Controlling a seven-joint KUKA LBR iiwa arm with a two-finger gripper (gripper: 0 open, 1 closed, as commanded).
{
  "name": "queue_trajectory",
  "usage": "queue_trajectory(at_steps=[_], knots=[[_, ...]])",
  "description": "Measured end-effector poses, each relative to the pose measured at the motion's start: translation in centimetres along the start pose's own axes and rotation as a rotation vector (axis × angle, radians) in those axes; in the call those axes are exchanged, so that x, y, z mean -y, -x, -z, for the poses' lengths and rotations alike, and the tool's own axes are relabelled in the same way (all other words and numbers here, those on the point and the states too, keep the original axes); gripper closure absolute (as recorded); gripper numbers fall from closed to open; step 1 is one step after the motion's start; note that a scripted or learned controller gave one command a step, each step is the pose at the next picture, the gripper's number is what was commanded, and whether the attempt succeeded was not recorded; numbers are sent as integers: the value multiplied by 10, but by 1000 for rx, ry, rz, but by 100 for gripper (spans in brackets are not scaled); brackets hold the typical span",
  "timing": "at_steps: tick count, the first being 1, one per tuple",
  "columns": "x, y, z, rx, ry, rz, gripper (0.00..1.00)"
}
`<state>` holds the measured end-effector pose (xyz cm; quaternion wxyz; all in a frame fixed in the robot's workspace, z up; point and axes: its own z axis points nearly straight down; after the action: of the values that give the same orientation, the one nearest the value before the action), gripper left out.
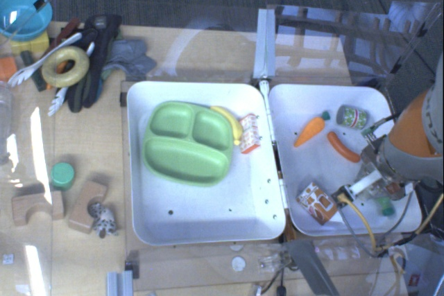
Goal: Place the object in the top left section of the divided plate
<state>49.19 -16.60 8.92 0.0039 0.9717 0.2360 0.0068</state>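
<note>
camera view: the gripper (386,195) hangs low at the near right corner of the right bin (305,99), just over a small teal object (386,206); whether it is apart or together cannot be told. the green divided plate (184,156) lies in the left bin (208,213), a banana (229,121) touching its far right edge. a carrot (309,130) lies well apart in the right bin.

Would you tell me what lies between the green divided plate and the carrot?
In the camera view: a banana against the right rim of the plate, a red-and-white packet, then the bins' adjoining walls, before the carrot.
</note>
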Motion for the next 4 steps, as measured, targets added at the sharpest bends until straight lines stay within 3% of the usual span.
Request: queue_trajectory(at_steps=[1,2,3,4], knots=[[-49,-39,-2,2,-25,-256,100],[-26,9,0,-6,-24,-178,100],[-26,9,0,-7,-21,-237,100],[-61,-47,-3,1,-13,-110,100]])
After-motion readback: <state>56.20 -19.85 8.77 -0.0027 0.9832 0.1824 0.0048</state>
